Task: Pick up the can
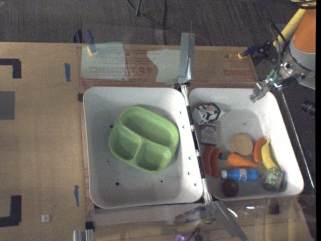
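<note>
The gripper [262, 90], finger state I cannot tell, hovers at the right bin's [291, 134] one o'clock corner; it should descend squarely over the can [274, 178] at five o'clock, avoiding the banana [268, 154].

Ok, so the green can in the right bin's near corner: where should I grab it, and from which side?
Grip the can across its round body, coming straight down. It seems to stand upright near the bin wall, with the banana close above it and the blue bottle to its left, so a sideways approach looks crowded.
</note>
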